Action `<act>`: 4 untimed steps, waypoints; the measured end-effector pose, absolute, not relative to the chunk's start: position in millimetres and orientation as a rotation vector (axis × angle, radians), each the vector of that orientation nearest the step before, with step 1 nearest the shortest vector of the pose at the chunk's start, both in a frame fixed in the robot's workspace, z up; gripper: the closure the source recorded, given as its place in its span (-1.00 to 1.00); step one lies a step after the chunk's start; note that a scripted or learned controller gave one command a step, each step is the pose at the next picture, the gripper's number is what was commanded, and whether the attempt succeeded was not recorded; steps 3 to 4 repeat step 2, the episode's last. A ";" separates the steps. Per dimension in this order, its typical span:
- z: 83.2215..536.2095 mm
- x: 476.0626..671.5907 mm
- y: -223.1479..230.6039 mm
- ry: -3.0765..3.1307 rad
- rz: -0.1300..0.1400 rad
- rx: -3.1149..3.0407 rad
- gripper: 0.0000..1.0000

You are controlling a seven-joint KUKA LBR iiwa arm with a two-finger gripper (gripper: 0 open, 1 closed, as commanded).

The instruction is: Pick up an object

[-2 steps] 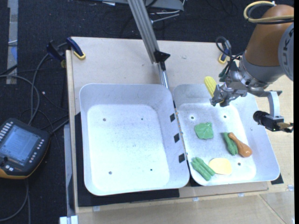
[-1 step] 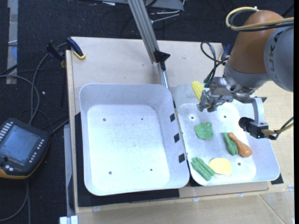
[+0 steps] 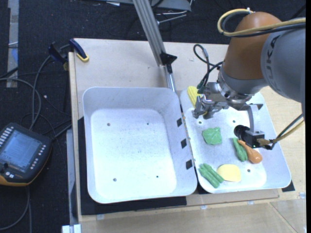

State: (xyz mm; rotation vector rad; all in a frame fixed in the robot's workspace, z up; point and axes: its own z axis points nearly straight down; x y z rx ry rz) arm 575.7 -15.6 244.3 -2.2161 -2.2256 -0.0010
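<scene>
Corn (image 3: 193, 95): lies in the bin (image 3: 272, 174) on the view's right, at its far left corner, close against the wall. It's the closest piece to me.

My pincer (image 3: 200, 111) hangs over that same bin, just on the near side of the corn, pointing down towards the bin floor. I can't tell how far open it is from this angle, and I see nothing in it. I also can't tell whether it's touching the corn or only beside it.

Other pieces in the same bin:
- green leaf (image 3: 212, 136), near the middle, just nearer the camera than my pincer
- carrot (image 3: 248, 152), right of the leaf, tilted
- yellow slice (image 3: 229, 173), near the front edge
- green pod (image 3: 210, 174), touching the slice's left side

The second bin (image 3: 97, 98) sits alongside on the view's left, the two walls meeting.
</scene>
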 end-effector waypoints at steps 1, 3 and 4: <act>231.7 570.7 35.3 -2.226 0.000 -2.215 1.00; 222.9 566.3 90.6 -2.226 0.000 -2.215 1.00; 222.9 566.3 90.6 -2.226 0.000 -2.215 1.00</act>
